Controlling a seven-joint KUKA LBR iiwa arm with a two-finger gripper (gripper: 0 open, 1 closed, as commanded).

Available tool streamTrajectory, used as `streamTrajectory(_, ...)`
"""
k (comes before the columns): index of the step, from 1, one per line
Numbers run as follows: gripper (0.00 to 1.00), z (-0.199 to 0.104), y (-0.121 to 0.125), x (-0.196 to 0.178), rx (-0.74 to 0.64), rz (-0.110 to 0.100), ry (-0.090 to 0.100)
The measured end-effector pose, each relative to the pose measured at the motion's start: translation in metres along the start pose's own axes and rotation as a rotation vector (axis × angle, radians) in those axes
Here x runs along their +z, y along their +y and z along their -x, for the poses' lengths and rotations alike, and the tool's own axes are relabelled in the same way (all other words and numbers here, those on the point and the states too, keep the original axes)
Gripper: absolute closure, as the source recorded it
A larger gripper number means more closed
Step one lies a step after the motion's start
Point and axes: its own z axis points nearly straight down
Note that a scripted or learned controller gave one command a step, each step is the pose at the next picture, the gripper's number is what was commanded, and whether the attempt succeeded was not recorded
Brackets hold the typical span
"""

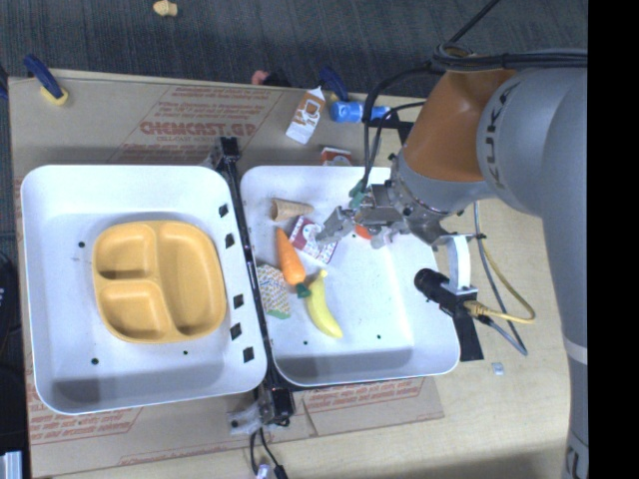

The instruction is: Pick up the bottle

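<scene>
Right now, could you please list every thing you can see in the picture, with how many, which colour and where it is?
bins: two, white, side by side on the bench
divided tray: one, yellow, in the left bin
carrot: one, orange, in the right bin, near its left wall
banana: one, yellow, in the right bin, just below the carrot
packet: one, red and white, in the right bin beside the carrot
cone-shaped item: one, tan, at the top of the right bin
carton: one, white and brown, on the cardboard behind the bins
clamps: two blue, at the cardboard's far edge
arm: one, grey with orange band, from the right
gripper: one, over the right bin by the packet
</scene>
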Motion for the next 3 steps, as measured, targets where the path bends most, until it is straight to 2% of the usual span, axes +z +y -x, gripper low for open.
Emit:
streamTrajectory(1,1.00,0.000,0.000,-0.010,-0.005,-0.003,0.001)
streamTrajectory(2,1.00,0.090,-0.046,0.023,-0.045,0.001,-0.001)
streamTrajectory(3,1.00,0.029,-0.080,0.022,-0.135,0.000,0.000)
